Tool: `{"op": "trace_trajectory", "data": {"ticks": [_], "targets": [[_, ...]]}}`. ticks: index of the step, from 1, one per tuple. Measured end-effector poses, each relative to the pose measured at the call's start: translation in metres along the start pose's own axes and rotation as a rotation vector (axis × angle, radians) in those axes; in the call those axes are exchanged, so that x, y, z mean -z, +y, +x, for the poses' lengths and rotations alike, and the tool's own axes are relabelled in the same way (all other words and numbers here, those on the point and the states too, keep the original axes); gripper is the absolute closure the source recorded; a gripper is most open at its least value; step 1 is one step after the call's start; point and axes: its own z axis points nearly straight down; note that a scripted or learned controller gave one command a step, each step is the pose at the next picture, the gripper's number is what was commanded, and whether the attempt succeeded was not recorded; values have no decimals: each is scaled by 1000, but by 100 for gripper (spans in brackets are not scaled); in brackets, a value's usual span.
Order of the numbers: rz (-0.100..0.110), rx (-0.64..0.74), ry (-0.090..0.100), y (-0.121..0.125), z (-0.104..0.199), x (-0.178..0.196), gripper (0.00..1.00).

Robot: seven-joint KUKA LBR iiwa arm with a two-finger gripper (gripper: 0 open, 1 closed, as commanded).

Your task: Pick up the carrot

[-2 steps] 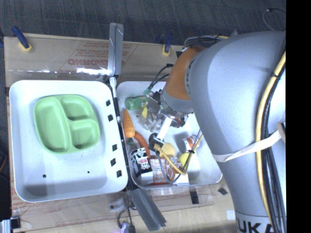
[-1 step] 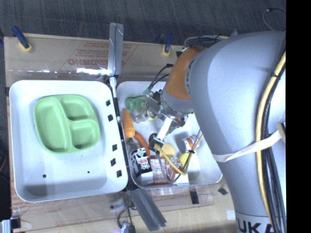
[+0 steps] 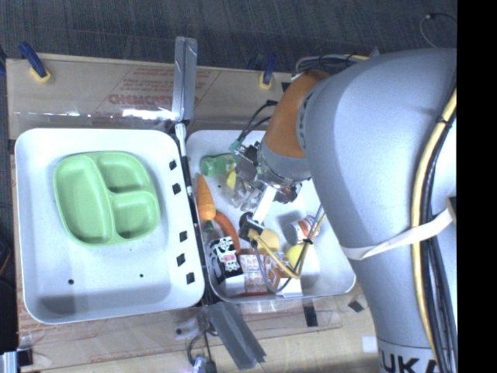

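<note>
The carrot [image 3: 205, 198] is a short orange cone lying near the left wall of the right bin [image 3: 330, 274], its tip pointing towards the back. My gripper [image 3: 250, 196] hangs low over the middle of that bin, just right of the carrot and apart from it, among cluttered items. The grey arm with its orange band [image 3: 289, 123] covers the bin's right half. Nothing visibly hangs from the gripper.
A red-orange curved piece [image 3: 227, 225] lies just below the carrot. A green item [image 3: 216, 164] sits behind it. Yellow pieces [image 3: 268, 242], a black-and-white box [image 3: 224, 256] and small packets crowd the front. The left bin [image 3: 46, 286] holds a green divided plate [image 3: 107, 196].
</note>
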Motion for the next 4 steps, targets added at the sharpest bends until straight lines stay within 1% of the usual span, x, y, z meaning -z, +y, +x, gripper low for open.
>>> {"op": "trace_trajectory", "data": {"ticks": [1,2,3,4], "targets": [[-13,-149,8,22,13,20,100],[-13,-148,7,22,14,20,0],[-9,-418,9,17,-7,-12,0],[0,-408,4,16,-6,-6,100]]}}
